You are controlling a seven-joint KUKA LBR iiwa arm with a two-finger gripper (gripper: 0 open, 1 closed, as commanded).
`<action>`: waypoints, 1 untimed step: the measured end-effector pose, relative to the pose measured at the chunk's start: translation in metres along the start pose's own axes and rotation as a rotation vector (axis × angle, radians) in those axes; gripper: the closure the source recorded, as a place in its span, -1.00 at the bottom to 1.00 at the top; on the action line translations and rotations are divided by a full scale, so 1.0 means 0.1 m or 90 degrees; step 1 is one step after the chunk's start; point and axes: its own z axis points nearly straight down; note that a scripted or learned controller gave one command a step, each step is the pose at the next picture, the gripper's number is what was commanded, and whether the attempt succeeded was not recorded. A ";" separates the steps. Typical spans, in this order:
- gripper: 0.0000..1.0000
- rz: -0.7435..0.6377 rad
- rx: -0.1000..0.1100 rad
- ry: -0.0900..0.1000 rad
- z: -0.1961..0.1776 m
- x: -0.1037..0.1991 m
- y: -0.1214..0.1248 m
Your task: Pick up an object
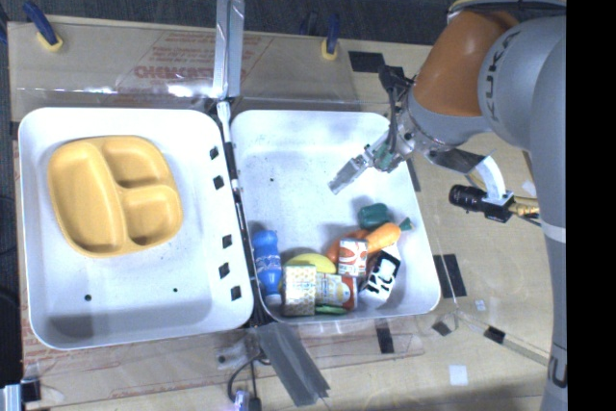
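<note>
My fingers [348, 176] are hovering in the right bin [289, 135], grip state unclear. I am judging the orange carrot [383, 235] light, stiff, slippery; midsection looks best.

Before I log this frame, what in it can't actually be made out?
- Hand: small and blurred in the camera view.
- Pile of small packaged items in the right white bin: they overlap, so lower ones are partly hidden.
- Grey arm: cut off by the right edge.
</note>
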 end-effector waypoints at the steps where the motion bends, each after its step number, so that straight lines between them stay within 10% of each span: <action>1: -1.00 -0.188 -0.001 0.000 0.85 0.51 -0.16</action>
